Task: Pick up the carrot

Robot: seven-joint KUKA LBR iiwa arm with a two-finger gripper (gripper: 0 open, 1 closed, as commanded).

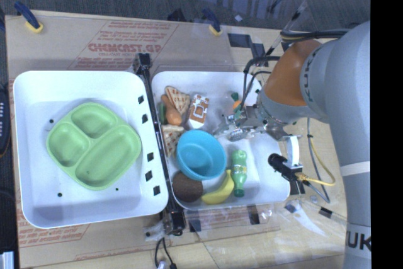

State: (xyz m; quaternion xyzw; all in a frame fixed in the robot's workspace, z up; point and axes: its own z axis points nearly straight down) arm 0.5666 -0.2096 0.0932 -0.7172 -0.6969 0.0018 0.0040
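Note:
A small orange piece with a green tip, which looks like the carrot (237, 103), lies in the right bin (272, 193) near its far right side. My gripper (232, 128) is low in that bin, just in front of the piece and right of the blue bowl (200, 154). The wrist covers part of the orange piece. I cannot tell whether the gripper touches it. Another orange-brown item (172, 115) lies at the bin's left wall next to a bread slice (177, 99).
The right bin also holds a small printed packet (199, 110), a green bottle (239, 171), a banana (218, 193) and a brown round fruit (187, 187). A green divided plate (94, 145) sits in the left bin (31, 198). The arm spans the right side.

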